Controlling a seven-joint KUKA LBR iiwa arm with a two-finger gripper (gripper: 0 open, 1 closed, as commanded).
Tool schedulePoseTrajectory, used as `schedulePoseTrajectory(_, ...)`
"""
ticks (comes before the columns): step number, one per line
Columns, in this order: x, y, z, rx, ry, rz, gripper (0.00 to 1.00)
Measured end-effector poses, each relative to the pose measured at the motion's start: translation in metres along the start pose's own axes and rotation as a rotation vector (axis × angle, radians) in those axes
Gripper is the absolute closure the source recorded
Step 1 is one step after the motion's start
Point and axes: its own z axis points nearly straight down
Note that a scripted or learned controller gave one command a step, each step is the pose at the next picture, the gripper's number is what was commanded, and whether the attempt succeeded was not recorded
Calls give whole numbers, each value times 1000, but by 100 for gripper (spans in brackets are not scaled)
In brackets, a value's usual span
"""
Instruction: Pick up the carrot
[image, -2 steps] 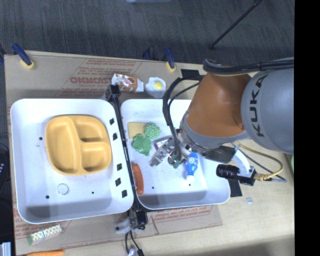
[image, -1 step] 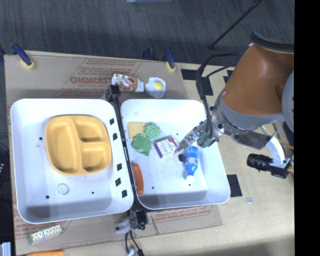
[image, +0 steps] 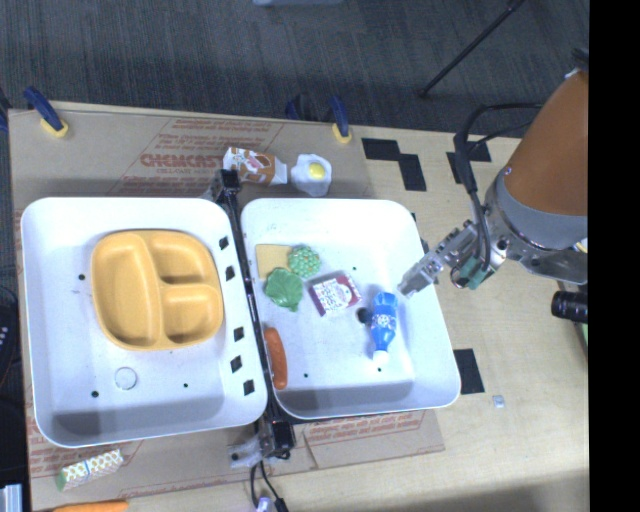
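Observation:
The carrot (image: 276, 357) is a small orange stick lying lengthwise against the left wall of the right bin (image: 425, 375), near its front corner. My gripper (image: 418, 277) hangs over the right rim of that bin, well to the right of the carrot and farther back. It points down and to the left, and nothing shows in it. The grey wrist and orange band rise behind it at the right.
Between gripper and carrot lie a blue bottle (image: 381, 322), a maroon packet (image: 334, 294), two green leafy pieces (image: 285, 288) and a yellow slice (image: 267, 258). The left bin (image: 50, 390) holds a yellow divided plate (image: 160, 288). A small carton (image: 250, 165) and an egg-like toy (image: 312, 173) sit behind the bins.

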Motion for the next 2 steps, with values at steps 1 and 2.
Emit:
schedulePoseTrajectory(1,-68,-31,-7,0,-1,-267,100)
schedulePoseTrajectory(2,-28,-21,105,1,3,-291,100)
